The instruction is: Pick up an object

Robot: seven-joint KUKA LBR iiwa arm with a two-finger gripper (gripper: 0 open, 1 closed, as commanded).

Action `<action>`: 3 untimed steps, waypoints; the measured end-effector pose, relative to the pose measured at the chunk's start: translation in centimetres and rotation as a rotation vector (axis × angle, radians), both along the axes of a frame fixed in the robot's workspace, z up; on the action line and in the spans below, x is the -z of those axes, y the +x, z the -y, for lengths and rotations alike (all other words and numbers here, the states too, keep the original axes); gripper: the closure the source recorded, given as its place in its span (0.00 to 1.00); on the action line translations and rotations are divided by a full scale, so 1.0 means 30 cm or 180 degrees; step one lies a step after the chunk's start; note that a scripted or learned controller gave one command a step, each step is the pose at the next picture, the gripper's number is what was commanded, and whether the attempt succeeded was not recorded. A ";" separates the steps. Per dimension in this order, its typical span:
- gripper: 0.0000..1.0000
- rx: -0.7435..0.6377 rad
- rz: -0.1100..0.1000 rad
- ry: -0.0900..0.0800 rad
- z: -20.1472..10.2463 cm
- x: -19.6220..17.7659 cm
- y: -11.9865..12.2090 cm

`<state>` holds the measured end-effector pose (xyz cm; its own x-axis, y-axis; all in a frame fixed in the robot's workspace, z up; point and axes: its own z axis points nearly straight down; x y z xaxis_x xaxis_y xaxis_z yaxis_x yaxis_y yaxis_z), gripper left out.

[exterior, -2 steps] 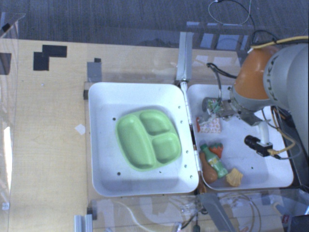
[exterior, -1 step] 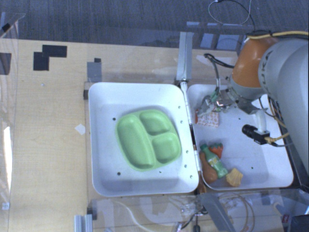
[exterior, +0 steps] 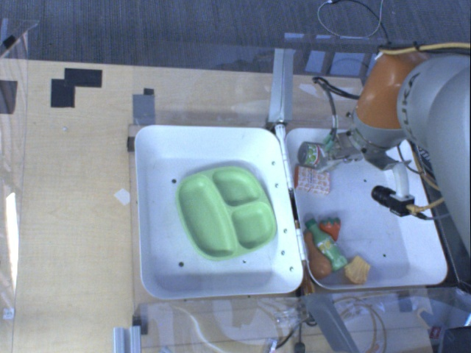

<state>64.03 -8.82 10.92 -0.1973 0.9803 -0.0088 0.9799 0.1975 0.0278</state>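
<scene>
Toys (exterior: pixel 330 250) against right bin's (exterior: pixel 412 263) near-left edge.

You are looking down on a pale wooden table (exterior: pixel 73 197). Two shallow white bins sit directly on it, side by side and touching along their inner edges: the left bin (exterior: pixel 158 271) and the right bin (exterior: pixel 427 263). Black L-shaped markings (exterior: pixel 73 85) lie on the table near its far left corner, and a small grey block (exterior: pixel 143 109) stands just behind the left bin.
</scene>
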 end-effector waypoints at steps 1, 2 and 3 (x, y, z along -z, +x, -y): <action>0.00 -0.0004 0.0015 0.0002 -0.003 -0.003 0.004; 0.00 -0.0249 0.0004 -0.0002 0.028 0.040 -0.249; 0.00 -0.0230 -0.0017 -0.0002 0.028 0.043 -0.111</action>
<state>60.71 -9.67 9.61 -0.2675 0.9635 -0.0081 0.9633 0.2676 0.0224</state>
